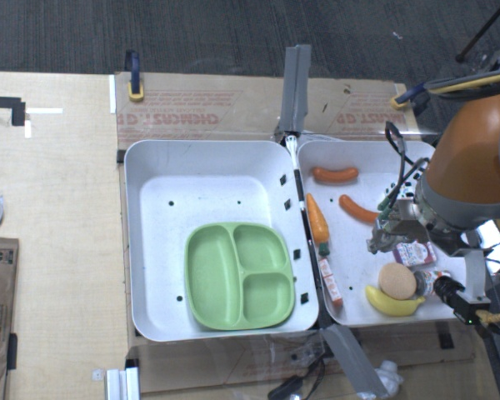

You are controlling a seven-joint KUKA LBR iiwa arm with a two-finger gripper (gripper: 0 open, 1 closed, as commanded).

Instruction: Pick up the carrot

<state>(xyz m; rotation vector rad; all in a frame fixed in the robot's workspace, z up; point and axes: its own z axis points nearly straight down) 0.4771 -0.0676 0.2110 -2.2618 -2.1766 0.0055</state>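
Observation:
The carrot (317, 218) is orange with a small green top and lies lengthwise against the left wall of the right bin (350, 150). My gripper (387, 238) hangs over the right half of that bin, well to the right of the carrot and apart from it. It sits just beyond the lower end of an orange-red sausage (358, 209). The arm's grey wrist and orange band (475, 148) cover the bin's right side.
The right bin also holds a second sausage (335, 173) at the back, a banana (392, 303), a round tan bun (397, 281), a purple-and-white packet (415, 253) and a red packet (329, 281). The left bin (150, 223) holds a green divided plate (240, 275).

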